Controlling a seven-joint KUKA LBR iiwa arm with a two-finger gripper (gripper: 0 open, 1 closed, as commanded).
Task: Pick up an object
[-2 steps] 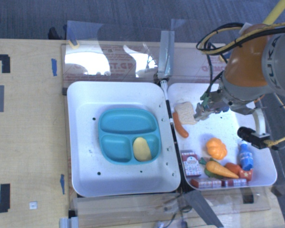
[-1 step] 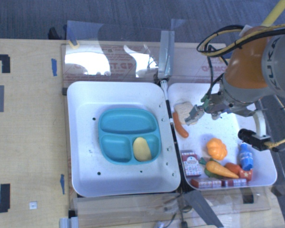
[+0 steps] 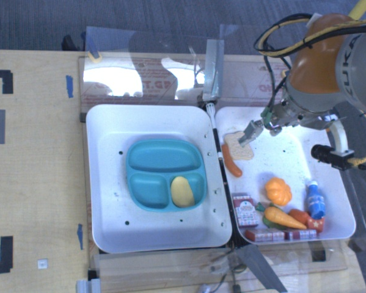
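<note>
my hand [image 3: 251,133] is right over the bread slice [image 3: 237,146] in the right bin [image 3: 344,220], can't tell if it's clenched, and that sausage [image 3: 232,162] touching it could get bumped.

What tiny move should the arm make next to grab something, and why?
Probably lower straight down: the end effector hovers at the bread slice in the right bin, with nothing visibly held, so that slice looks like the nearest target.
</note>
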